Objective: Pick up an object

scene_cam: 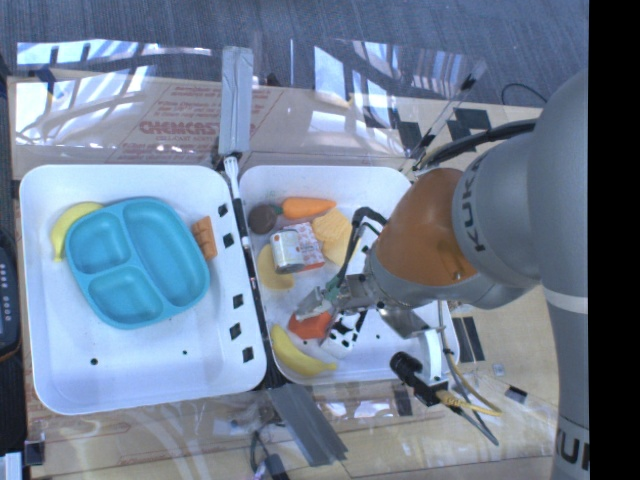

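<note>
Seemingly smooth, curved banana (300, 356).

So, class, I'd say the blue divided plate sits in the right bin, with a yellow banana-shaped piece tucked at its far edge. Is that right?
Not quite. The camera view shows the blue divided plate in the left bin, not the right one. The rest stands: a yellow banana-shaped piece lies tucked at the plate's edge.

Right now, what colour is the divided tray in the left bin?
Light blue tray, clearest in the camera view.
</note>
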